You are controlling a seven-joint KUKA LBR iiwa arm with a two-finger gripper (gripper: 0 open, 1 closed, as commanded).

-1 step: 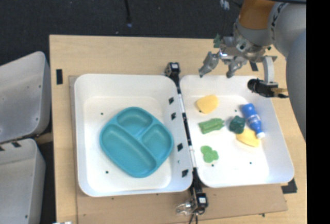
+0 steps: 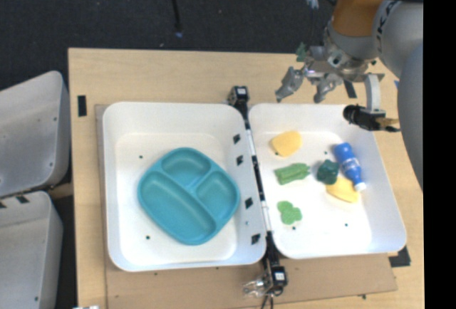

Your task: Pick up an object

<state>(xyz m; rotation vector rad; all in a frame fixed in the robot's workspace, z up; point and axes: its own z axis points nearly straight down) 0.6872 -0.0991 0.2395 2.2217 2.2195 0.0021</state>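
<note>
From the fixed camera above the bench we see two shallow white plastic bins side by side on a pale wooden board. The left bin (image 2: pixel 114 158) holds a teal plate (image 2: pixel 188 194), smooth and rounded, moulded into three compartments, lying flat near the bin's middle.

The right bin (image 2: pixel 385 229) holds the small things to pick from. A yellow rounded block (image 2: pixel 286 143) lies toward the back, close to the divider. In front of it we see a green ridged bar (image 2: pixel 292 173), and nearer the front edge a small green lobed piece (image 2: pixel 288 213) like a clover. To the right of the bar sits a dark green chunky lump (image 2: pixel 327 171), touching or just beside a blue bottle (image 2: pixel 348 164) with a white cap at its front end, lying on its side. A yellow curved piece (image 2: pixel 343 191) lies just under the bottle's cap end.

The grey arm with its orange band comes in at the upper right. Its claw (image 2: pixel 308 89) hangs above the back rim of the right bin, its metal fingers (image 2: pixel 288 86) spread wide with nothing between them, well apart from every object
</note>
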